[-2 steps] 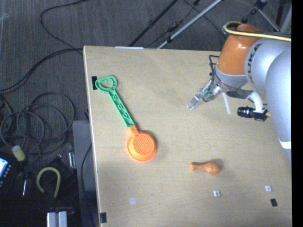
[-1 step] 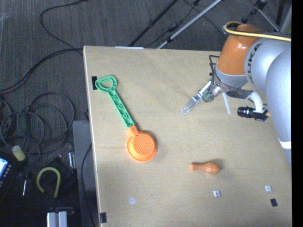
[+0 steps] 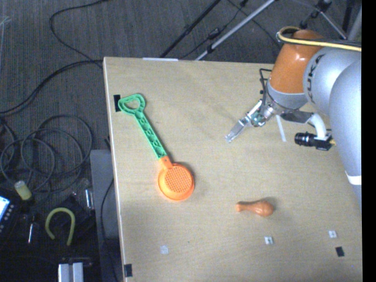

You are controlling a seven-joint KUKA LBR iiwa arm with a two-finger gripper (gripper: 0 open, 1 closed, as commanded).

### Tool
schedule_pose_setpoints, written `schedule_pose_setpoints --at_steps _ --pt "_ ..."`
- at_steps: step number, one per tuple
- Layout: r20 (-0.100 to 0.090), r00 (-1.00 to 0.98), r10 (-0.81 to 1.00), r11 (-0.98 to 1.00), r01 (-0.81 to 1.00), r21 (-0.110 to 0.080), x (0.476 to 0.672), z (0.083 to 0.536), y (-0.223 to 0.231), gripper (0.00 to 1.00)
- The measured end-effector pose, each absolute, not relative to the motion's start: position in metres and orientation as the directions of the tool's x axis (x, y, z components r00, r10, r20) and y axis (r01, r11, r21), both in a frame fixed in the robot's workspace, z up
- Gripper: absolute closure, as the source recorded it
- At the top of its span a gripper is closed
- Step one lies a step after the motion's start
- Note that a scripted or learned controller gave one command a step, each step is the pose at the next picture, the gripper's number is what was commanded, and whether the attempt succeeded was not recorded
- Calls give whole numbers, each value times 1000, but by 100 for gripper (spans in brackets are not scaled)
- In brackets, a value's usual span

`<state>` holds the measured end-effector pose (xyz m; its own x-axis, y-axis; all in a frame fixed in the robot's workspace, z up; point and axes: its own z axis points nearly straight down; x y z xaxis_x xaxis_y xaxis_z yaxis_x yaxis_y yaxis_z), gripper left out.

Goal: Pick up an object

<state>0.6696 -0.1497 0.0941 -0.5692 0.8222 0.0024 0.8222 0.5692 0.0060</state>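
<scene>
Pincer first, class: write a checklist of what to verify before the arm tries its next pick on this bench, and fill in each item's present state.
1. Pincer carries nothing: ok, nothing between its tips.
2. Pincer over a target: not ok, it hangs above bare bench, apart from both objects.
3. Strainer free to grasp: ok, it lies flat and alone at the left.
4. Orange piece free to grasp: ok, it lies alone, nearer the pincer.
5. Finger opening: cannot tell.
</scene>
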Motion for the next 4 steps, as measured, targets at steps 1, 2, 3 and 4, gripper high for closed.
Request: schedule_pose_setpoints --at_steps 1,2,3,4 --pt "2 -569 822 569 822 6 670 94 -150 0" --pt "2 -569 822 569 822 6 670 94 -150 0" --pt "2 -589 808 589 808 2 669 84 -135 0" --pt "3 -589 808 589 808 7 669 94 -133 100"
